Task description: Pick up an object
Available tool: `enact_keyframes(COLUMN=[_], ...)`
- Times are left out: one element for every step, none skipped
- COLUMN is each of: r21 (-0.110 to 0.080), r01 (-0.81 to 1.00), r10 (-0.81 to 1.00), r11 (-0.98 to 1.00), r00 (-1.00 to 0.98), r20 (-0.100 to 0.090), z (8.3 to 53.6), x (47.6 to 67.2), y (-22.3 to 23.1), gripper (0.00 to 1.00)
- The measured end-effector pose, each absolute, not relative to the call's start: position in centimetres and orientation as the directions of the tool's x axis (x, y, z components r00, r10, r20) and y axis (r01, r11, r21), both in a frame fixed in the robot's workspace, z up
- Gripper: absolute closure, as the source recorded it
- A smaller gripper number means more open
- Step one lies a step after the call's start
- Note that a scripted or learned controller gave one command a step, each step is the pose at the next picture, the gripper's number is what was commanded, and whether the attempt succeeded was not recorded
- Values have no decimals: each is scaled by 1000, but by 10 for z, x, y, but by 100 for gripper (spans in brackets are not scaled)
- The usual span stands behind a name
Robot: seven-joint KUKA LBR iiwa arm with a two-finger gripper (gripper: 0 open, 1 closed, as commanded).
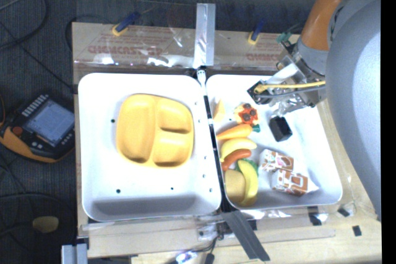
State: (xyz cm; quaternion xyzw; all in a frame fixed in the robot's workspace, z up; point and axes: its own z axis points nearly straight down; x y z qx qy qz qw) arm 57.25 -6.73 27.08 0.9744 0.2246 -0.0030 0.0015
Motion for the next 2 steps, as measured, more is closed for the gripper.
enact_keyframes(r21=[3, 1], r01=[325, 275], r10=[325, 275], r11=[-946, -961], r00=[946, 961], r20=[-5, -4], z=[413, 433], x=[577, 566], y=[-79, -61], gripper=[100, 100])
